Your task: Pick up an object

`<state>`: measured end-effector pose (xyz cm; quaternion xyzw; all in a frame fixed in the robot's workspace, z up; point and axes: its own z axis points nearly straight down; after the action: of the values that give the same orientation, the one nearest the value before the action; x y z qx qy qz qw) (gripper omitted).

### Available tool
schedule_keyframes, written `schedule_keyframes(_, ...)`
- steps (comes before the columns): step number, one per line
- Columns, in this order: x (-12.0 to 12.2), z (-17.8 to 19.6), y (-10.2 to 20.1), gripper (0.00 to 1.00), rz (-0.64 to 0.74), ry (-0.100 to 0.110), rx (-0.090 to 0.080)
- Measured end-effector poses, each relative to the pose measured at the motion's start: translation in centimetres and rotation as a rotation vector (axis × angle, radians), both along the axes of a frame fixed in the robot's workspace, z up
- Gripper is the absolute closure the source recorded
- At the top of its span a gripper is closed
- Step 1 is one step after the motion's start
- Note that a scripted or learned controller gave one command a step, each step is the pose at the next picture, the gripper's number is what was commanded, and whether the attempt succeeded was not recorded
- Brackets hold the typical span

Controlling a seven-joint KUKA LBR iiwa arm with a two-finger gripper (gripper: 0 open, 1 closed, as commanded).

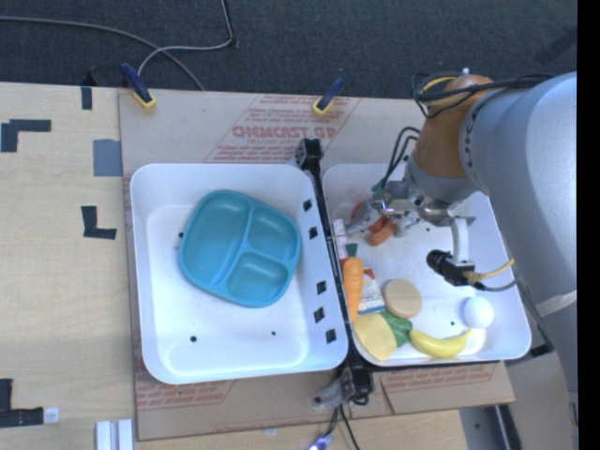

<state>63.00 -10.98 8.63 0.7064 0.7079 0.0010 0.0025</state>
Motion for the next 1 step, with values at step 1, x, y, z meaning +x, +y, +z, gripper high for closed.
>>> schedule_keyframes(1,-0.01,0.99,0.0,1.0,0.0,0.0,-0.001)
